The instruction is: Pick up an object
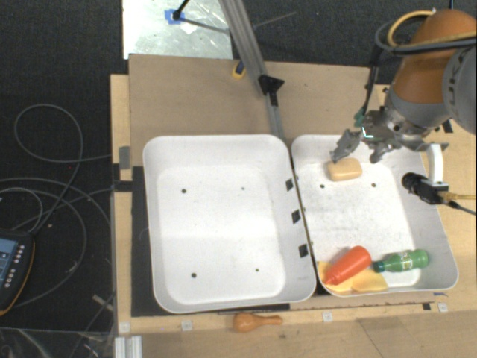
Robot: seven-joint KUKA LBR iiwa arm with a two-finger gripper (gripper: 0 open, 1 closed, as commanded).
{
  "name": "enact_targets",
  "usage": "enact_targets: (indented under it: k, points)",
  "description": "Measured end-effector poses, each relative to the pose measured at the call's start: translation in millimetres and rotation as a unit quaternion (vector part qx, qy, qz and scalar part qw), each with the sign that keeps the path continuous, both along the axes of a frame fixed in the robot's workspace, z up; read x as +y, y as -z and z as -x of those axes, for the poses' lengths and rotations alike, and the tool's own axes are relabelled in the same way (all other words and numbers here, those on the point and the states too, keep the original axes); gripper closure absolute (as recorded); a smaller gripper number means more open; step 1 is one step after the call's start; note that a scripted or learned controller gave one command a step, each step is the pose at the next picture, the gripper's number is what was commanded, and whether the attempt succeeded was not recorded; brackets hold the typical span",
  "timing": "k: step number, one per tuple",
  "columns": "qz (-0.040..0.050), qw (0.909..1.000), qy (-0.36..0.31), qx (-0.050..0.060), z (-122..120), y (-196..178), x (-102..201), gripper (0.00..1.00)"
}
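end effector point(361, 150) lowered, fingers apparently spread

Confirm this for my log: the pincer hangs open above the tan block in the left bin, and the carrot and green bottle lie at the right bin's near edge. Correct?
Not quite. The tan block is in the right bin, not the left; the camera view shows the pincer open above it there. The carrot and green bottle lie as you say.

No legible text, label, brand, number or sign appears on any surface; the green bottle's point(401, 260) label is too small to read.
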State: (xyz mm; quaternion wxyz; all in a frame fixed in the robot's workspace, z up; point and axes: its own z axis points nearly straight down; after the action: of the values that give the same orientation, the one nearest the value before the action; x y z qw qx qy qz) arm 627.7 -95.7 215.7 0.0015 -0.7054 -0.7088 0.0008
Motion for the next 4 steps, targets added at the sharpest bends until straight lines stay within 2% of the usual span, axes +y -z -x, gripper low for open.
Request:
enact_targets:
  k: [1,2,4]
  points:
    - [0.0003,1.0,0.0,-0.002,-1,-3,0,0.0]
    - [0.0004,1.0,-0.001,-0.001,-9,45,4,0.0]
    - [0.0004,1.0,0.002,-0.001,-2,126,-2,0.0]
